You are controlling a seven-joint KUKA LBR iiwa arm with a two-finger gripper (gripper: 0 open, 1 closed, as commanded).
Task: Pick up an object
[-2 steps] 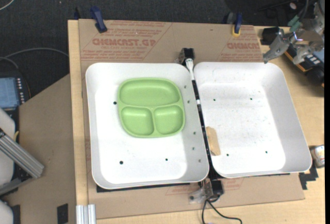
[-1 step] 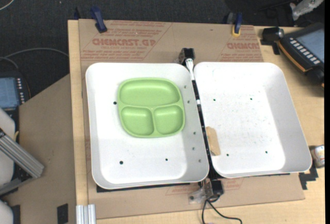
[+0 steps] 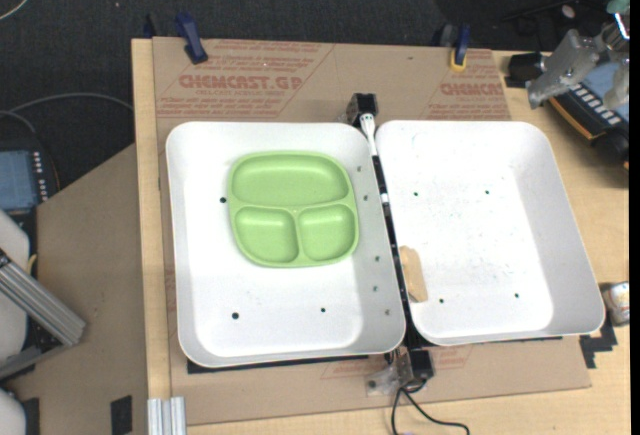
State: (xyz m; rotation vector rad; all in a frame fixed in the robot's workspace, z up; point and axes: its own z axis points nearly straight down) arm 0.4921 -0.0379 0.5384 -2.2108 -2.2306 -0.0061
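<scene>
Two bins sat side by side on a board (image 3: 300,73), and the board lay on the bench. The left bin (image 3: 200,323) held a tray (image 3: 293,208) with three parts. The tray lay toward the back of that bin, near its middle. The right bin (image 3: 480,223) sat just beside the left one, and their edges met down the middle. A small flat piece (image 3: 412,274) lay at the left edge of the right bin, toward the front. Two clamps (image 3: 190,38) held the back edge of the board.
</scene>
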